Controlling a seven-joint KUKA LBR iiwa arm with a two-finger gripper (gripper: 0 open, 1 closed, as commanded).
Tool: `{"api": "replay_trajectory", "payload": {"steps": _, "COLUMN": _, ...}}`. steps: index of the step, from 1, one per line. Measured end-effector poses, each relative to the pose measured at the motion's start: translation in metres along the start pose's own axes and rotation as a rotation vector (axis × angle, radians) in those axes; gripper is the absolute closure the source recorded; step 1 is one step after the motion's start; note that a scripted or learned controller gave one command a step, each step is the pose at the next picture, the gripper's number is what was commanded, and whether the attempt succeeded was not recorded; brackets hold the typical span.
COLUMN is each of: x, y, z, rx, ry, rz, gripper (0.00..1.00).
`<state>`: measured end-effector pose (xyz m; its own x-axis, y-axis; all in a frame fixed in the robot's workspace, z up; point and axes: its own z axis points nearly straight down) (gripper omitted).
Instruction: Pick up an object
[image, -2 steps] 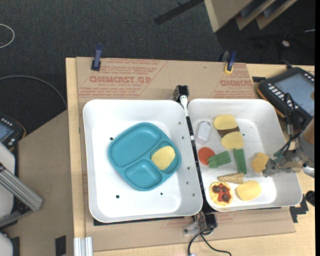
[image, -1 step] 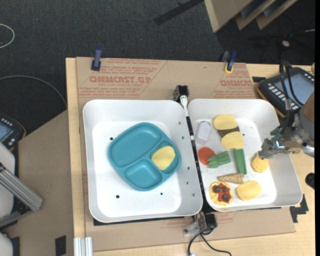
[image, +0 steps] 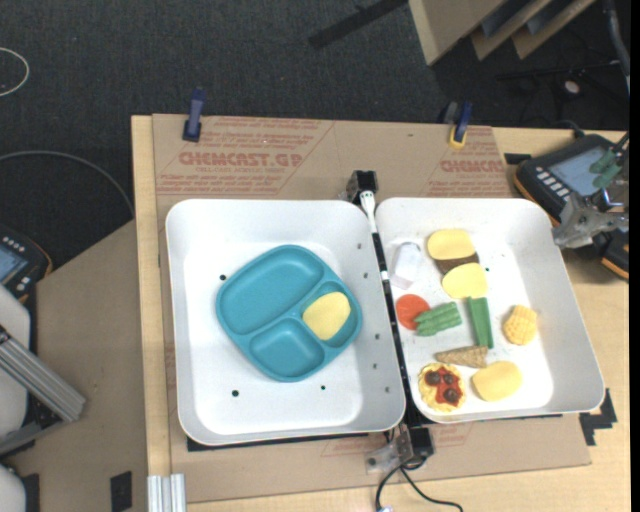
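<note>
The right bin (image: 530, 225) holds several toy foods. At its back lie a yellow bun (image: 449, 243), a brown slice (image: 458, 264) and a yellow round (image: 465, 281). Left of them rests a white piece (image: 408, 265). In the middle sit a red tomato (image: 407, 310), a green bean pod (image: 438, 320), a green stick (image: 481, 321) and a corn piece (image: 519, 325). Near the front are a brown wedge (image: 462, 355), a small pizza (image: 441, 387) and a yellow lump (image: 497, 380). In the left bin (image: 200, 240), a blue divided plate (image: 270, 300) carries a pale yellow piece (image: 326, 314) in its right compartment.
Both bins rest on a cardboard sheet (image: 250, 150) held by two blue clamps (image: 193, 115) at the back. A black handheld device (image: 565, 175) and grey hardware (image: 588, 220) lie just past the right bin's far right corner. A black divider (image: 378, 260) runs between the bins.
</note>
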<state>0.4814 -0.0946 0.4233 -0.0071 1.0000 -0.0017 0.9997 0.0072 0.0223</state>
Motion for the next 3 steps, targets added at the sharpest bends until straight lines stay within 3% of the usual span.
{"api": "replay_trajectory", "payload": {"steps": 1, "x": 0.016, "y": -0.006, "z": 0.111, "rx": 0.034, "ry": 0.004, "rz": 0.007, "gripper": 1.00}}
{"api": "replay_trajectory", "payload": {"steps": 2, "x": 0.042, "y": 0.001, "z": -0.066, "rx": 0.000, "ry": 0.001, "rz": 0.002, "gripper": 1.00}}
{"api": "replay_trajectory", "payload": {"steps": 3, "x": -0.004, "y": -0.004, "z": 0.035, "rx": 0.031, "ry": 0.002, "rz": 0.013, "gripper": 1.00}}
